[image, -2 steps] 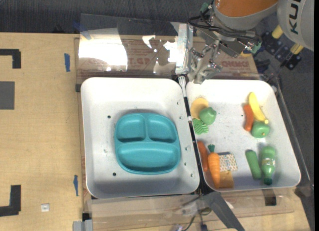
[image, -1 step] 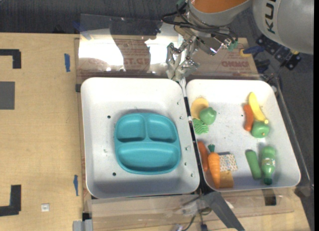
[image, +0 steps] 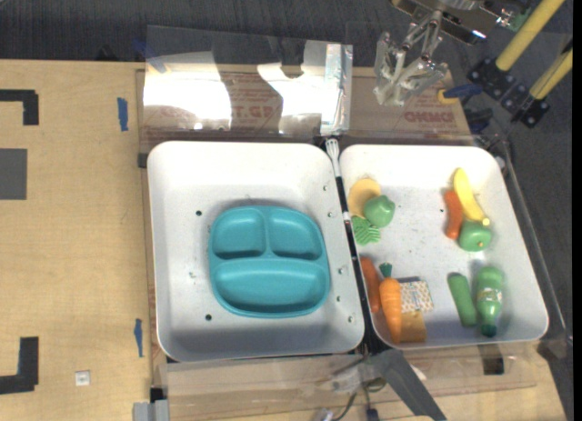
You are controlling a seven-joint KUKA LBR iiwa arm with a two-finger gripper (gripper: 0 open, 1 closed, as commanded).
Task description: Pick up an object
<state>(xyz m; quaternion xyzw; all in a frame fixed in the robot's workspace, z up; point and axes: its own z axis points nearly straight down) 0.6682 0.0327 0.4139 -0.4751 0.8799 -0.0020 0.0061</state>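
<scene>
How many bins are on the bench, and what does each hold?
2. The left bin holds a teal divided plate. The right bin holds the toy food pile; small pieces may be hidden under others.

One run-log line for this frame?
gripper: above bench behind right bin, nothing between fingers | right bin: toy foods | left bin: teal plate | pick: not done

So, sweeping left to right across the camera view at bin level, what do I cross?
Teal divided plastic plate in the left white bin → orange toy carrot → dark green toy cucumber → green toy bottle, the last three in the right white bin.
</scene>
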